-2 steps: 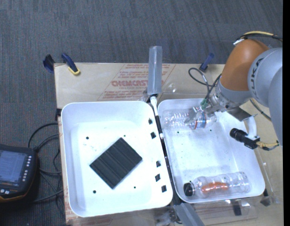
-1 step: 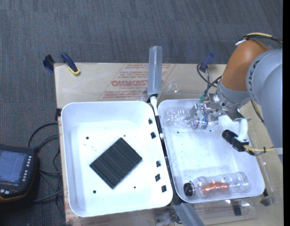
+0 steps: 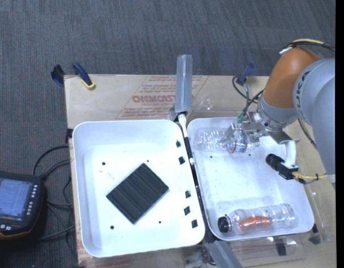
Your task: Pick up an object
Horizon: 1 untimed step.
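Camera view, looking down at a slant: grey arm w/ orange band (image 3: 289,82) comes in from 3 o'clock, wrist bent down over the far edge of the right-hand shallow white bin (image 3: 261,188). The jaws' unit, i.e. the gripper (image 3: 242,138), sits at approx. 12 o'clock in that bin, right against a clear crumpled plastic bottle (image 3: 214,139) lying on its side. Can't tell whether the jaws are open or closed, nor whether they have the bottle btwn them; the metal parts and the clear plastic blur together.

Second clear plastic bottle w/ black cap and orange-red contents (image 3: 260,218) lies on its side at 6 o'clock in the same bin, well apart from the gripper.

Left-hand white bin (image 3: 88,149) holds a flat dark ribbed rectangular slab (image 3: 138,192), turned diagonally, near its centre.

Both bins rest on a pale wooden worktop (image 3: 133,96). At 9 o'clock, off the worktop, a handheld control pendant w/ lit screen (image 3: 15,200) lies on the floor.
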### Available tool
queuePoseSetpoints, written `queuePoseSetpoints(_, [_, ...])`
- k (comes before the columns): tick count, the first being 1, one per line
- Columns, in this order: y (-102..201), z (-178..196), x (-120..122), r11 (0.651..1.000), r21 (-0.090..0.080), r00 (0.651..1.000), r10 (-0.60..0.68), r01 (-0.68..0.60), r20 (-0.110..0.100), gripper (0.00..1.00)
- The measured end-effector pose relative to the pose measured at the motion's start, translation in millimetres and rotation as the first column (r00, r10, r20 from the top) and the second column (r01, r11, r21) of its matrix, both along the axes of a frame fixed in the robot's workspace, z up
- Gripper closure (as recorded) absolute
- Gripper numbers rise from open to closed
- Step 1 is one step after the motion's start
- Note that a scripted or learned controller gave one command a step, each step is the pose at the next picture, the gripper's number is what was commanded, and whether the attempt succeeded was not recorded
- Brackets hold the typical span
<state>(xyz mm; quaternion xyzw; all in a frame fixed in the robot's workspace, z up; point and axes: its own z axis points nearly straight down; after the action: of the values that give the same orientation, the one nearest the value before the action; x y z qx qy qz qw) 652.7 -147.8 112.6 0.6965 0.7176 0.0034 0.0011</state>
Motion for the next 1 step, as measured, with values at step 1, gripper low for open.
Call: queuePoseSetpoints(1, [1.5,0.2,-0.6,0.999,-0.008,0.999,0.034,-0.034,0.004,0.0])
